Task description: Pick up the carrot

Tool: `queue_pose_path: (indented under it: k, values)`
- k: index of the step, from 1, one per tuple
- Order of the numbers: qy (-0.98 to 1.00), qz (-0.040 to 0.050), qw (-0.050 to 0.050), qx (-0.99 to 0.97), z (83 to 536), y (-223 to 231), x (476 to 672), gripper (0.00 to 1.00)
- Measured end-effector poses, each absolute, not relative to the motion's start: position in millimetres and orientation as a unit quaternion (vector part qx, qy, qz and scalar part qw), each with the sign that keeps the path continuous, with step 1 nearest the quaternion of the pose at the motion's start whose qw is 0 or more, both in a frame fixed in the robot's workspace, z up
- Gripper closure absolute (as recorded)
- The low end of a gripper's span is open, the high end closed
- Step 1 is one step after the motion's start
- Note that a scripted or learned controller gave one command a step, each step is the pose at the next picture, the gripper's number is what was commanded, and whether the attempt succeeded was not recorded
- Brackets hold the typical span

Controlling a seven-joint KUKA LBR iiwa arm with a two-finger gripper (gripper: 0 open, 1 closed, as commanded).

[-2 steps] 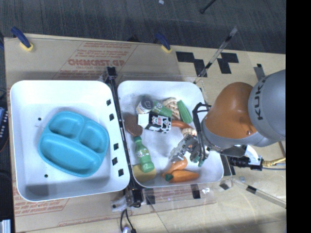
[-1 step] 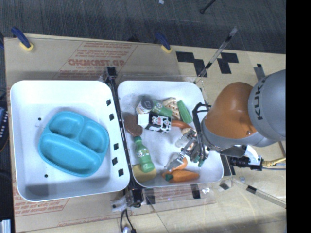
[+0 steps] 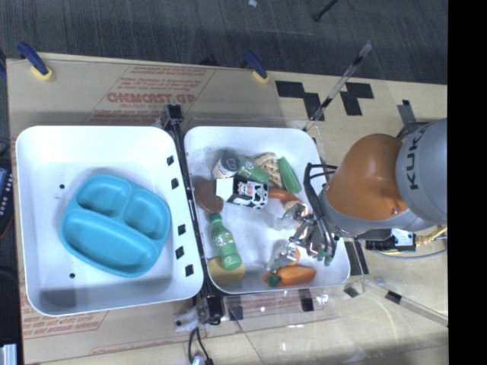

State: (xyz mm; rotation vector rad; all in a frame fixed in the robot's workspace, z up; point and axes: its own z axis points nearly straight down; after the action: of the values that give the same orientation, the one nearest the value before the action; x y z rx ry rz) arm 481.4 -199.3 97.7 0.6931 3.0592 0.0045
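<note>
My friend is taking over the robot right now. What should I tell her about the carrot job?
Gripper: low in the right bin, at its near right corner, just above the carrot. I cannot tell whether it is open or shut.
Carrot: lying flat on the bin floor by the near wall, not lifted.
Nearby: a green bottle to the carrot's left, more toys toward the far side. The left bin has a blue divided tray.
Done: the arm has reached the carrot.
Left: grip it and lift it.

We count two white bins (image 3: 30, 204), one blue tray (image 3: 114, 223), one green bottle (image 3: 223, 238) and two carrots (image 3: 293, 274).
</note>
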Motion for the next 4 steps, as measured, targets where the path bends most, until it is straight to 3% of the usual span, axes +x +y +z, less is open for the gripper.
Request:
queue_pose_path:
  k: [1, 2, 3, 4]
  values:
    - [0.955, -0.0001, -0.003, 0.296, 93.4, -181.0, 477.7, 0.00]
    - [0.956, -0.0003, -0.003, 0.292, 103.6, -180.7, 478.9, 1.00]
    - [0.958, -0.0007, -0.003, 0.287, 113.4, -180.1, 480.2, 1.00]
    - [0.958, -0.0010, -0.003, 0.287, 113.3, -180.1, 480.1, 0.00]
